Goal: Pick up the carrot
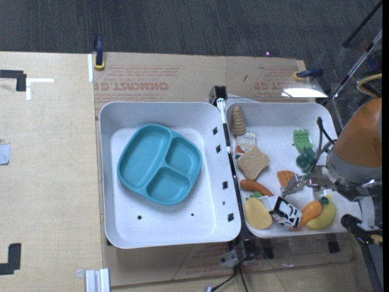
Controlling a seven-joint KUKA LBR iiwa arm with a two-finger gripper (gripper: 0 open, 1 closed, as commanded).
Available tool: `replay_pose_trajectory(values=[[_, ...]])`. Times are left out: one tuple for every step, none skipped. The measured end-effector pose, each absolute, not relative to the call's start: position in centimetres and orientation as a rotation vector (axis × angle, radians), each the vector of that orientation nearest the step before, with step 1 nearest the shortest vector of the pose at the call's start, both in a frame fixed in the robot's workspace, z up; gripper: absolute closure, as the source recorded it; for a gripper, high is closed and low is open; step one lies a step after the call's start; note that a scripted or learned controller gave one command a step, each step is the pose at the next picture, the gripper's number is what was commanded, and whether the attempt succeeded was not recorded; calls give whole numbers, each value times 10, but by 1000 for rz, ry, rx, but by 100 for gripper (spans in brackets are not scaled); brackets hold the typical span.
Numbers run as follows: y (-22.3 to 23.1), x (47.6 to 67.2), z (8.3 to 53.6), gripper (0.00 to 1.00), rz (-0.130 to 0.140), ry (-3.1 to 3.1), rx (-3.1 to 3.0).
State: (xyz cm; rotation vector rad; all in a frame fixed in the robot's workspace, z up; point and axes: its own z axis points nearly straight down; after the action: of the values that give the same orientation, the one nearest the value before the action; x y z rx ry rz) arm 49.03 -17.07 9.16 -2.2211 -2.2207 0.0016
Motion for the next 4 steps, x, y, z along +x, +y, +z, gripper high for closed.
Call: replay_pose_trajectory(values=[[-113,557,91,0,2,-2291,-2149],[-164,524,92,0,1,-2400,-2027],[-165,526,102,100,0,-2401,-2032],[-89,557,191,100,2,-2238,-2206]])
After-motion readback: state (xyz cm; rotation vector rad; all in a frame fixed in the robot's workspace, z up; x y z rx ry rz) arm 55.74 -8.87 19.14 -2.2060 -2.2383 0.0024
